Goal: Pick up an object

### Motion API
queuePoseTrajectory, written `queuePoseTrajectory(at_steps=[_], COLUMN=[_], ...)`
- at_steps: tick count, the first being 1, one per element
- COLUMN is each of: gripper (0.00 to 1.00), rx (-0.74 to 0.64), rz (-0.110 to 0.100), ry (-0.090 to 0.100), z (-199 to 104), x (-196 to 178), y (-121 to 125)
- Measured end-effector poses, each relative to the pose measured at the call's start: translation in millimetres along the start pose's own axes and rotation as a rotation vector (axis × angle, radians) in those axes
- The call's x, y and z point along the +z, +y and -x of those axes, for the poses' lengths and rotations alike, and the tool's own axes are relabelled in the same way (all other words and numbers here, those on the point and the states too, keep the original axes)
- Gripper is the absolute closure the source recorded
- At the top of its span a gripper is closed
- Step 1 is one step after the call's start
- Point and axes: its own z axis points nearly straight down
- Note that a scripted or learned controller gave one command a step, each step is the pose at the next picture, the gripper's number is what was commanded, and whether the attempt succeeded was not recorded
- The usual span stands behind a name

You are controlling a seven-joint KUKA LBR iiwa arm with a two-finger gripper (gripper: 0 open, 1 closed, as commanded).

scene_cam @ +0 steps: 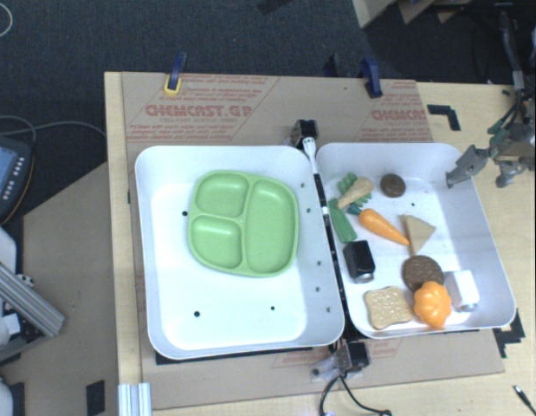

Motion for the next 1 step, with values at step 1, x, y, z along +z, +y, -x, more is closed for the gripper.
queuePoseTrajectory(at_steps=[1], gripper=[0.0], rx=[-0.003], rz=[0.013], ry=[-0.003], z=[-0.5], x=[-7.2], y=[2.5])
